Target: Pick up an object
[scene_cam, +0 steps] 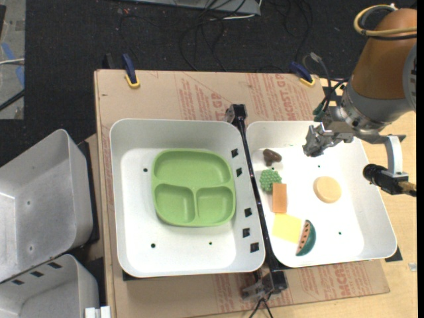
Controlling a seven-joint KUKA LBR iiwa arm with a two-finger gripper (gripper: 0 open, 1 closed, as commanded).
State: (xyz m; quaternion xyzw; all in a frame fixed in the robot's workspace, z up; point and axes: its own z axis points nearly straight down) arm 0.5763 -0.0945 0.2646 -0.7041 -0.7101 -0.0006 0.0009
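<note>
The gripper (317, 143) hangs over the right bin (377, 240); its opening cannot be told. Nearest, just below it, lies a tan round disc (327, 189); left sit a brown lump (271, 156) and green piece (269, 179). Farther left, the green divided plate (194, 187); the bench's (192, 95) red lettering is unreadable.

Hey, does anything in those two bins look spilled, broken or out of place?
Nothing stands out. The green tray lies flat in the left bin. The toy foods, such as the round biscuit and watermelon slice, lie loose in the right bin, none over the rim.
</note>
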